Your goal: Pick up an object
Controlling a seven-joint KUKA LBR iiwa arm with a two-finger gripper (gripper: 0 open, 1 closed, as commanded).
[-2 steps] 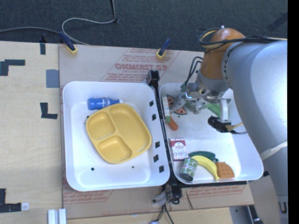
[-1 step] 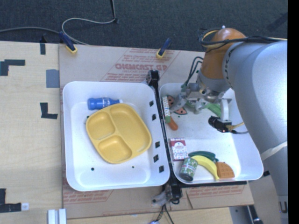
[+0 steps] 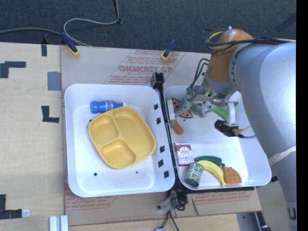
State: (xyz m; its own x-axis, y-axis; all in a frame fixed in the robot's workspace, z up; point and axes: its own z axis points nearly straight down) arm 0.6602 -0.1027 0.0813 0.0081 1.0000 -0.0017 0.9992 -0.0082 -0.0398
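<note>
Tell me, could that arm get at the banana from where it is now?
Probably yes. The banana lies uncovered at the right bin's near end, with a green can and an orange piece close beside it. The gripper works at the far end.

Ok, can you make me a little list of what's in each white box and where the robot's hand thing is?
left bin: yellow divided plate, blue bottle lying behind it
right bin: banana, green can, small red-and-white box, orange piece, little carrot
tool: low over the far end of the right bin
holding anything: cannot tell
</note>
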